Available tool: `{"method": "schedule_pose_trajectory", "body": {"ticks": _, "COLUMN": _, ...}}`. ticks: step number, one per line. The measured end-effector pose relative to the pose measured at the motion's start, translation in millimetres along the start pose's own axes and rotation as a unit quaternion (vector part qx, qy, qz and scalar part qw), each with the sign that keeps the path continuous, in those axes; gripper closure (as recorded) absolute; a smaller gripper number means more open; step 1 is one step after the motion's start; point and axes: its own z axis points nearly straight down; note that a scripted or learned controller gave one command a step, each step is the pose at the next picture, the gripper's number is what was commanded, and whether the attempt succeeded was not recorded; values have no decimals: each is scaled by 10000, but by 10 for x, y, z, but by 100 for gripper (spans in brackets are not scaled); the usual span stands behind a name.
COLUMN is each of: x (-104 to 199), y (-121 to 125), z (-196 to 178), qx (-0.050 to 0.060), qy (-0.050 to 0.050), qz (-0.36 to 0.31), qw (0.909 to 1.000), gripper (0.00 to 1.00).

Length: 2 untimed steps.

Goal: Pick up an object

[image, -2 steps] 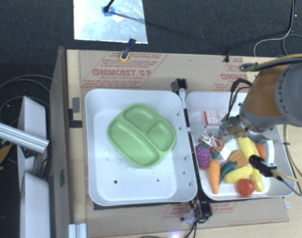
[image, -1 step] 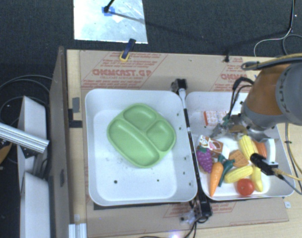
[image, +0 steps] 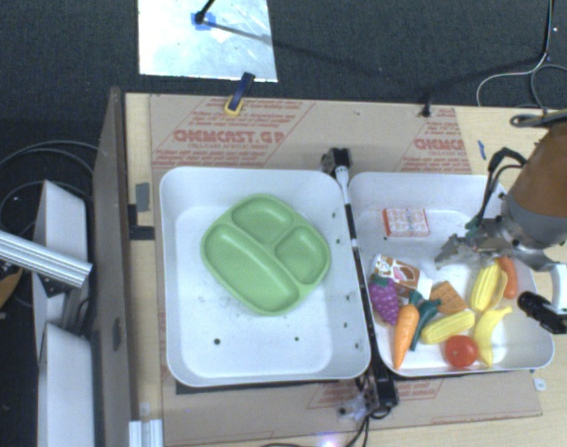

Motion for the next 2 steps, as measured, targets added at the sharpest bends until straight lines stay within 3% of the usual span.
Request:
{"method": "schedule_pose_trajectory", "body": {"ticks": 1, "x": 532, "y": 473, "z": -1006, "qx": -77, "qy": -17, "qz": -69, "qw": 9999, "gripper": 0}}
{"method": "schedule_pose_trajectory", "body": {"ticks": 2, "x": 788, "y": -125, "z": -237, "qx": 45, "qy": 7, "qz": -20, "qw": 10000, "gripper": 0}}
